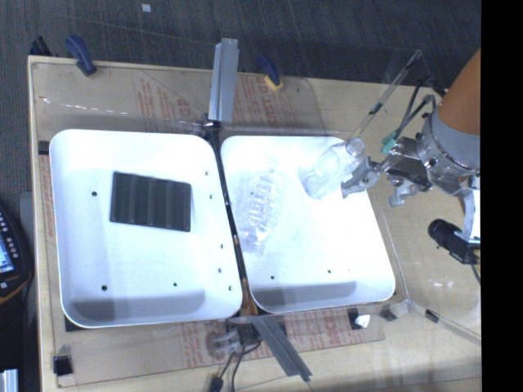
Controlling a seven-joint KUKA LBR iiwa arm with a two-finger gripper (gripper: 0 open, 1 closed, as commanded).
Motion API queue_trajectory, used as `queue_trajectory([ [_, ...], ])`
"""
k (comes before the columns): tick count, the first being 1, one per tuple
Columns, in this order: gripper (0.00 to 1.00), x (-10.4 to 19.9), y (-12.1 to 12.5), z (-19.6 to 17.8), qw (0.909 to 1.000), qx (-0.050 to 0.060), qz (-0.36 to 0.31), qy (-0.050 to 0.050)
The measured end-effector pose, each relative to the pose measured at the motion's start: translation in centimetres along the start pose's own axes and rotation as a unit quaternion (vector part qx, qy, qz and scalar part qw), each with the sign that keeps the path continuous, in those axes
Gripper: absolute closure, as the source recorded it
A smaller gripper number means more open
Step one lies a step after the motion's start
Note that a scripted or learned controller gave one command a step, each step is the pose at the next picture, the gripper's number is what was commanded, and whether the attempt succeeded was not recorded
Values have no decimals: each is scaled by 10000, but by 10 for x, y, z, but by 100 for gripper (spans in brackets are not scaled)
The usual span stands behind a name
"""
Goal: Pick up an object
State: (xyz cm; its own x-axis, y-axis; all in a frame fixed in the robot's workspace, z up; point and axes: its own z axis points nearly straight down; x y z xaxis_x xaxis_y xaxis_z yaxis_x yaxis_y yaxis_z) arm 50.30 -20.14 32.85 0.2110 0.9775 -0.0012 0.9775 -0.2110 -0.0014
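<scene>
Two shallow white bins are seen side by side: left bin, right bin. A dark ribbed rectangular pad is laid flat in the left bin. A crumpled clear plastic piece is seen in the right bin, near the divider. Further back, a clear plastic bottle is lifted over the right bin's far right corner, clamped between the fingers of the gripper.

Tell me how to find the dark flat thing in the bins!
Look at the left white bin, the one farther from the robot's arm. A flat dark grey rectangle with faint stripes lies in its upper middle. It is the scene's dark, solid-looking item; the things in the right bin are clear and see-through.
</scene>
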Motion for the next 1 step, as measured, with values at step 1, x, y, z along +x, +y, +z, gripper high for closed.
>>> queue_trajectory([
  [1, 0, -4, -15, -41, 10000, -17, -16, 1],
])
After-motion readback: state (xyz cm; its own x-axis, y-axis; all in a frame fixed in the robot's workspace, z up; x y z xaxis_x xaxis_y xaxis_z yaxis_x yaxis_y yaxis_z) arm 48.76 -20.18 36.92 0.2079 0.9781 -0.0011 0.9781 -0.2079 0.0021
